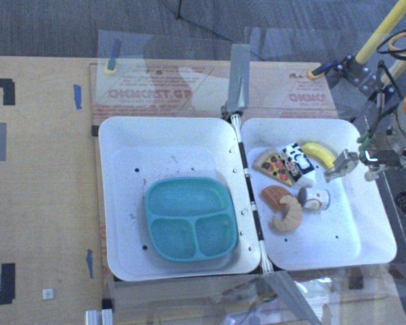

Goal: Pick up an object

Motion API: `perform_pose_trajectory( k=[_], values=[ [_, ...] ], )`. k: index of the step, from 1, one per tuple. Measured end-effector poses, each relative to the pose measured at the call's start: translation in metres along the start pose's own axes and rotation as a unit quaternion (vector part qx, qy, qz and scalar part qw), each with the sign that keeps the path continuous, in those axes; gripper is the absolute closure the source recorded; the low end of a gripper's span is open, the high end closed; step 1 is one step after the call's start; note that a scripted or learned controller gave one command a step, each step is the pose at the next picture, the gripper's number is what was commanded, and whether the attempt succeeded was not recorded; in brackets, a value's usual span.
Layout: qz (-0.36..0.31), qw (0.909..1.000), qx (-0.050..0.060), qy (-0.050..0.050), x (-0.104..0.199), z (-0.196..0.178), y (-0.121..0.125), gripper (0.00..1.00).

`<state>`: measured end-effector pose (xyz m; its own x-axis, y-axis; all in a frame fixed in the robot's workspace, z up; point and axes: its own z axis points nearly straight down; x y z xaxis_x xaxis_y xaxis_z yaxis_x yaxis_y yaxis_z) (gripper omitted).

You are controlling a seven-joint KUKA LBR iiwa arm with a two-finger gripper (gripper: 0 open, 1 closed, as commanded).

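Grey metal tool (354, 166) (pale finger tips) under a cable-strung wrist.

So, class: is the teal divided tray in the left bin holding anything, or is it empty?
Empty. The teal divided tray lies flat in the left bin, and all three compartments show only bare teal surface. The toy food sits in the right bin.

Teal divided tray (189, 218) in left bin (122, 147)

A: Look at the teal divided tray (190, 227) — smooth matt plastic, as are the white bins (122, 141).

B: You'll find the banana (319, 154) at two o'clock glossy plastic; the croissant (288, 215) looks matt. The bench (40, 202) resembles bare wood.
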<state>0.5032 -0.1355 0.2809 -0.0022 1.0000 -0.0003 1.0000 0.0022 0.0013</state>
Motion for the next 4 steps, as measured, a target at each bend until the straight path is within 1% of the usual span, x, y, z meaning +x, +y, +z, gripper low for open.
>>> perform_pose_trajectory(
  k=[1, 2, 3, 4],
  values=[
    [-0.037, 0.9993, 0.0, 0.0, 0.024, 0.142, 0.053, 0.0],
    [-0.02, 0.9998, -0.004, 0.0, -0.027, 0.192, 0.03, 0.0],
    [-0.017, 0.9998, -0.006, -0.003, -0.031, 0.181, 0.031, 1.0],
    [0.09, 0.996, 0.0, 0.0, 0.031, 0.064, 0.051, 1.0]
  ],
)
